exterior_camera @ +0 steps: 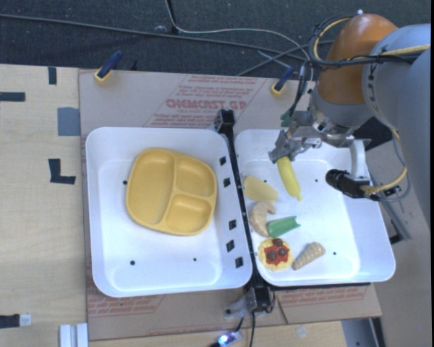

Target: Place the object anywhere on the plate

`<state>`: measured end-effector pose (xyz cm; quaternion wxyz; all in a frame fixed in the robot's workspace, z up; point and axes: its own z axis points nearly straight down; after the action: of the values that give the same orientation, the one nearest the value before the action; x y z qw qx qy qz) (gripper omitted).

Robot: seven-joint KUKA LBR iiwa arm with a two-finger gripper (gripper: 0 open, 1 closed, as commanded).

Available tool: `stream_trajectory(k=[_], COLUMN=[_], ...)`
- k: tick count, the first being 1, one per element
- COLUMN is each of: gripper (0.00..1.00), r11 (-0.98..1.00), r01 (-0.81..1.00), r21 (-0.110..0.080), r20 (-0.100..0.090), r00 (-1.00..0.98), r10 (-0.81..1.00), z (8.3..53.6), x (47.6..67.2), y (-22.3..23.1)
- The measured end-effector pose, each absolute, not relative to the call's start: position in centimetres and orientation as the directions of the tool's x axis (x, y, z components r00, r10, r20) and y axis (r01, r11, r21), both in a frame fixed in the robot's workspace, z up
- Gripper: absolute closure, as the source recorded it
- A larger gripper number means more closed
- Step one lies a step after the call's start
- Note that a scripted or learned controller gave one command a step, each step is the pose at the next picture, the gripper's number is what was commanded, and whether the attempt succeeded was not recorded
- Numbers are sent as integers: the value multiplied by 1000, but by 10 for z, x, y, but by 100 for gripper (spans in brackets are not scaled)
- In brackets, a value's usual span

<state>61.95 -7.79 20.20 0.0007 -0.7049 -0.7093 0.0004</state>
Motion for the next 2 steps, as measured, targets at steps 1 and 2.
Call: stream_trajectory(k=[1,2], gripper=[100,100], r11=[6,6], r01=[1000,1000], r21=[-3,-3], r20=[1,1], r00=[-6,-6], r10=[1000,1000], z=[201,197], x=[610,607], y=[-23,31])
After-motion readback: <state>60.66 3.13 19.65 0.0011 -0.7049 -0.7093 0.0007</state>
